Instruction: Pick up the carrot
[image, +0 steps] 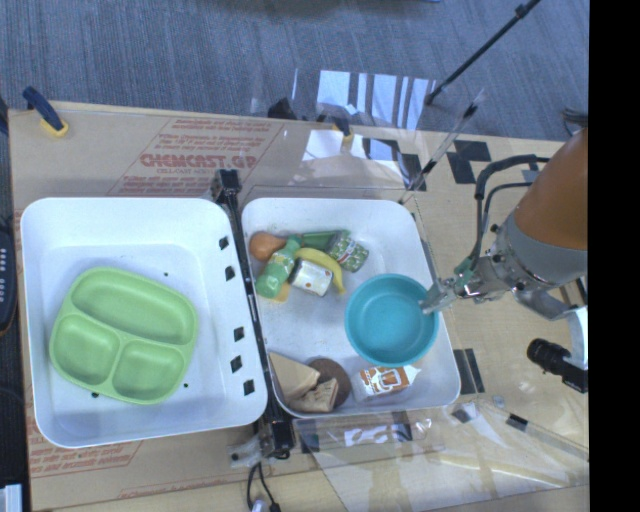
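The left bin holds a green divided plate. In the right bin the carrot lies at the far-left corner, an orange-brown piece just beside the dividing wall. It touches a green bottle; a banana and a green packet crowd in from the right. Its long axis seems to run roughly left to right, though it is too small to be sure.

A blue bowl sits right of that cluster, with a small carton and brown pieces along the near wall. The gripper hangs over the bowl's right rim, at the bin's right wall; whether it is released or clenched cannot be told, and nothing shows in it.

So the carrot lies well apart to the left and farther back, across the bowl and the cluster. In my judgement the reach must clear both, and the wall leaves little room on the carrot's left.

The bench is pale brown board, with grey floor beyond it.
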